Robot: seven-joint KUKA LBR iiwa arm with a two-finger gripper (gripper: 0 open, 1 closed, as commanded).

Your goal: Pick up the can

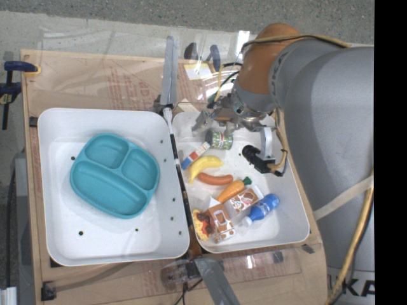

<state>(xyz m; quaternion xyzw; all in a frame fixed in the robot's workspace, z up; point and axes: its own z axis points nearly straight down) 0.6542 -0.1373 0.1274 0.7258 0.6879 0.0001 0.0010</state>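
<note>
The can [222,140], small with a green and white label, lies on its side near the back of the right bin [294,224]. My gripper [218,128] hangs directly over it at the end of the grey arm, whose orange band sits just above the wrist. The gripper's lower end reaches down to the can's top edge. Whether it touches the can I cannot tell, since the wrist body hides part of it.
In front of the can lie a banana [205,165], a sausage [215,178], a carrot [231,190], a blue bottle [262,208], a small carton [236,203] and a snack box [215,224]. A teal divided plate [114,175] sits in the left bin [57,246].
</note>
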